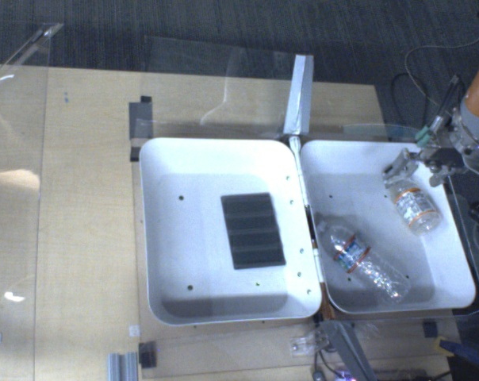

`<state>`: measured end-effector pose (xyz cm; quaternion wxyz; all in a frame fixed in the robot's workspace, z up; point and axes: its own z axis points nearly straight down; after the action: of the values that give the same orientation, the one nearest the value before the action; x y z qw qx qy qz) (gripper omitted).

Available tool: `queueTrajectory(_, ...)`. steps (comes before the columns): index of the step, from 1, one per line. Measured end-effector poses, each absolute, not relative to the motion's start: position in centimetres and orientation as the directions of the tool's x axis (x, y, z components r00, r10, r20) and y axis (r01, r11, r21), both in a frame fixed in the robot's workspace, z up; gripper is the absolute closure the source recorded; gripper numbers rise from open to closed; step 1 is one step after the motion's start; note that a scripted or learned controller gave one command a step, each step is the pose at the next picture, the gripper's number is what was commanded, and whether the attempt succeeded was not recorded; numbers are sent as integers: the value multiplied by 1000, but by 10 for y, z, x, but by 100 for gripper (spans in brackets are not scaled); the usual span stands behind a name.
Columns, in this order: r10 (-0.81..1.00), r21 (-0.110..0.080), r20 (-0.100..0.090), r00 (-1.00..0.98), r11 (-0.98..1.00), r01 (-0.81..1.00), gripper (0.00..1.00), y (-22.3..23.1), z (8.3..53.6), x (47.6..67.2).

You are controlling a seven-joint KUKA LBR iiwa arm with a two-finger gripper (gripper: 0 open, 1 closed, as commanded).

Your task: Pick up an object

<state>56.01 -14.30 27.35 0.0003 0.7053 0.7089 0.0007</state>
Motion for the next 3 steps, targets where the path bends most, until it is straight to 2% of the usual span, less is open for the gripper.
queueTrajectory(1,995,3,0,100,-100,995,0,-205,159,582)
queueTrajectory(2,1000,8,-2,-3,3,1000,0,-201,88,591)
queueTrajectory(3,1000,13,-2,-3,3,1000,100,-200,99,593)
